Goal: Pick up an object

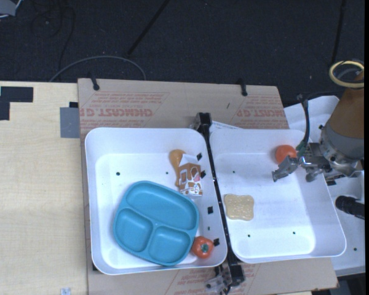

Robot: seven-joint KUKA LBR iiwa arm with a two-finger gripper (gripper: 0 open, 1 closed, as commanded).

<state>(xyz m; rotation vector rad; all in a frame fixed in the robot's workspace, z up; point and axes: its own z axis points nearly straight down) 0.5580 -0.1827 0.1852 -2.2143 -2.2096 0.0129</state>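
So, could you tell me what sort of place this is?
Probably a robotics lab bench: two white bins of toy food, like a blue divided plate, a robot arm reaching in, cables on dark carpet.

claw [293, 168] over right bin [264, 238] | beside orange ball [284, 153]

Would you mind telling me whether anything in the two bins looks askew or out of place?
The blue divided tray lies at a slant in the left bin, one corner against a small tomato-like piece. A small printed packet lies tilted near the divider. Nothing looks spilled or damaged.
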